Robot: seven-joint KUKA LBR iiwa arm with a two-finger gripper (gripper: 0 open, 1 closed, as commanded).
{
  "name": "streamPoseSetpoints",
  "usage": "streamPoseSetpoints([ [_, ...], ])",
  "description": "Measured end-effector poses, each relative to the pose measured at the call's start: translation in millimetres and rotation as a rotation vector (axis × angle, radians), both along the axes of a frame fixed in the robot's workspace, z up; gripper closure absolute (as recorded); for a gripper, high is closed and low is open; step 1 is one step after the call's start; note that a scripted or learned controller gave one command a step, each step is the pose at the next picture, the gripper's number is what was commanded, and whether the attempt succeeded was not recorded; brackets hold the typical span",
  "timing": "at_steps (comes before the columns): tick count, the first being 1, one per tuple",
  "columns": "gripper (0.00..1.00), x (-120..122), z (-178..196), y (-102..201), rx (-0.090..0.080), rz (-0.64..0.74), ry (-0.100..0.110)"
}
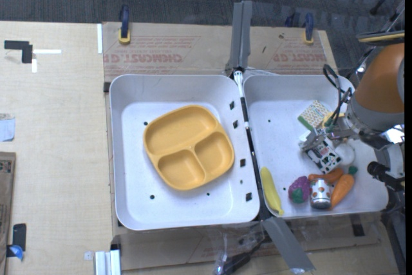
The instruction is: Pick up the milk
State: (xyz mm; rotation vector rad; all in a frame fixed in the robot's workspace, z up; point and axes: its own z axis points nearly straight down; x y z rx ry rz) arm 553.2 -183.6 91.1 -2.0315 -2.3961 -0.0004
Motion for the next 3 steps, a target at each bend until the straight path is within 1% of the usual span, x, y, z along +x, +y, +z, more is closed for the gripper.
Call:
streamPoseSetpoints([
  [1, 0.0, -8, -3, 41, 0.002, 0.483, 0.004],
  [2, 1.0, -7, 4, 39, 0.003, 0.477, 0.004],
  [3, 1.0, 37, 97, 112, 0.0, 0.362, 0.005],
])
